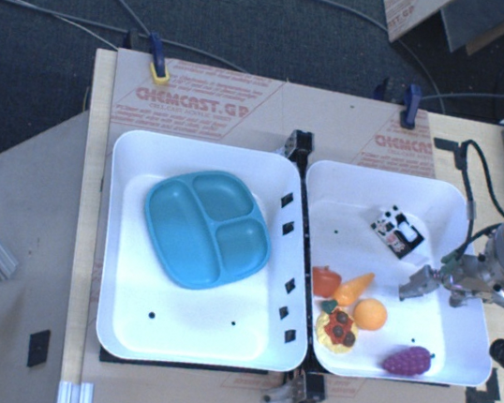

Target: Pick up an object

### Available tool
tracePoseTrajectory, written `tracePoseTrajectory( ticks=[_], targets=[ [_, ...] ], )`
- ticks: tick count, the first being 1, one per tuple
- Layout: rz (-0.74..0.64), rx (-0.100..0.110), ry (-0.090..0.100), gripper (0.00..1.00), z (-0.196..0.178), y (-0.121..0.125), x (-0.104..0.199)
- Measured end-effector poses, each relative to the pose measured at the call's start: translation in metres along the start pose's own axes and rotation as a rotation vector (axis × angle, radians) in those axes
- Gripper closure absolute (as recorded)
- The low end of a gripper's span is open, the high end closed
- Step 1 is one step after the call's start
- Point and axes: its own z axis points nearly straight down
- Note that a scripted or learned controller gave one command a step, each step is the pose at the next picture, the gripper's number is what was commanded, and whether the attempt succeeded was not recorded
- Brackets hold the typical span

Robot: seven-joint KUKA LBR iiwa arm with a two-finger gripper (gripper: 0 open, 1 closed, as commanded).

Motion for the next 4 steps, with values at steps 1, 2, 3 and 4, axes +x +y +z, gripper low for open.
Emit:
tracePoseTrajectory(
  ticks=[1,2,3,4],
  targets=[
    [0.001,0.001,0.0,0.0,0.059,-0.004,-0.007],
    [0.001,-0.006,-0.003,1.0,0.045,-0.003,-0.007],
    [0.0,-0.012,-0.006,1.0,-0.015,-0.004,-0.016],
    [0.0,-0.011,-0.006,1.0,-0.049,-0.003,-0.016]
  ],
)
